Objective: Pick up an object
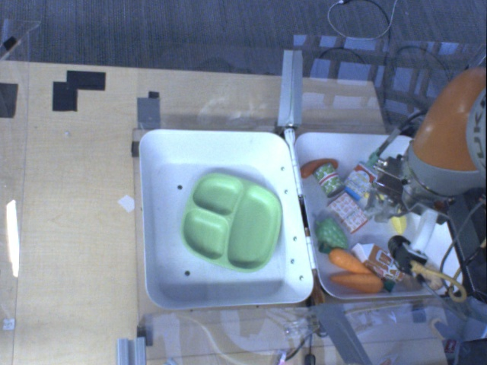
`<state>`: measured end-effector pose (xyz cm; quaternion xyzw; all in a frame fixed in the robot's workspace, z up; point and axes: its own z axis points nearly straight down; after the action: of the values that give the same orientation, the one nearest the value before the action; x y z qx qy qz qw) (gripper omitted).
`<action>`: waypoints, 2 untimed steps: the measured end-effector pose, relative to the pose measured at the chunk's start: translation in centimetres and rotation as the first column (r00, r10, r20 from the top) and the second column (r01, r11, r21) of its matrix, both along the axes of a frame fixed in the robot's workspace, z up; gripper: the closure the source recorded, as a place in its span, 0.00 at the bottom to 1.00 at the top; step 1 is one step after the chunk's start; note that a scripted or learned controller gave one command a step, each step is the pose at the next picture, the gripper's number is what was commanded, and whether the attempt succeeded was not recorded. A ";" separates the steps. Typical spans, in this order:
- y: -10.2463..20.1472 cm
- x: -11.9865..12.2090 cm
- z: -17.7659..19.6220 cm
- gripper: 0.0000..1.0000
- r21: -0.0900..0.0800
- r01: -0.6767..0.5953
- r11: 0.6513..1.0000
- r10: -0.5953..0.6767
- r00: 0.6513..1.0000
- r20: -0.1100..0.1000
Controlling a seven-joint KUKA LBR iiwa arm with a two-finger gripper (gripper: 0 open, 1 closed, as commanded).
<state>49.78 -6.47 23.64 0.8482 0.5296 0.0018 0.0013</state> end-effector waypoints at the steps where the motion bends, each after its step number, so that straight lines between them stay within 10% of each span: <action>1: 0.1 0.1 1.0 1.00 0.000 -0.008 1.000 0.008 1.000 0.002; 2: 0.4 4.1 3.1 1.00 0.000 0.167 0.986 -0.167 0.986 -0.002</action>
<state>53.93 -6.04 26.73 0.8896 0.4568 0.0010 0.0006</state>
